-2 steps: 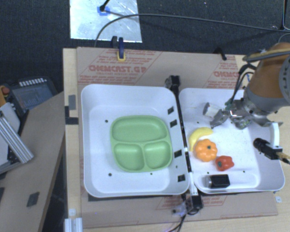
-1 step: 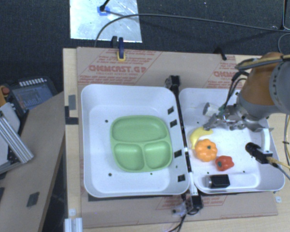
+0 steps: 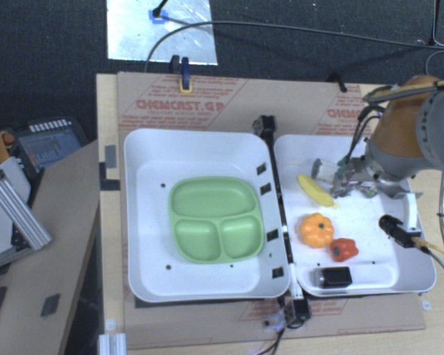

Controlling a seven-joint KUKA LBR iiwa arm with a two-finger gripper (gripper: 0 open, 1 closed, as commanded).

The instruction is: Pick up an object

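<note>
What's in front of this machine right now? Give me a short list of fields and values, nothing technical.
left bin: holds a green divided plate
right bin: banana, small orange pumpkin, red pepper, black block
arm: grey with an orange band, reaching in from the right
gripper: low over the right bin, just right of the banana
held object: none visible

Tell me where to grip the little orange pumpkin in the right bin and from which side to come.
Grip the orange pumpkin across its round body, coming straight down from above. It sits upright with its stem on top, the red pepper lies close at its lower right, and the banana lies above, so the fingers probably fit best left and right.
</note>
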